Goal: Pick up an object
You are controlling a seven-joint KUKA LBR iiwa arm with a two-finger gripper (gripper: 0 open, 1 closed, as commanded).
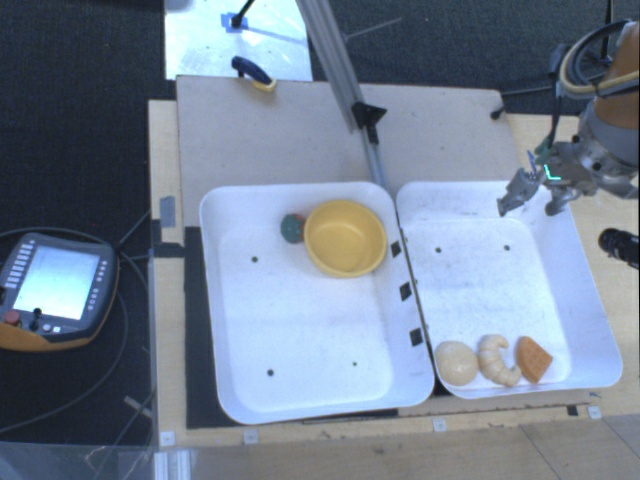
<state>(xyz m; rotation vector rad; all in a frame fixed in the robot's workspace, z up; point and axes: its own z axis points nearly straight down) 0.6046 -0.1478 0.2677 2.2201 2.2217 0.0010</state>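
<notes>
In the right bin [500, 268], near front edge: pale egg-shaped object [456, 362], whitish croissant-like piece [496, 359], orange wedge [533, 358], in a row, close together. Left bin [300, 368] holds yellow bowl [345, 237], small green ball [291, 228] touching it. Gripper [538, 198] over right bin's back rim, fingers spread, nothing between them.

— What do you see beyond your tool, left of it?

— Dark carpet [70, 118] around a pale bench [440, 138] (a bright floor patch [215, 18] lies farther back), and a teach pendant [55, 288] far left.
</notes>
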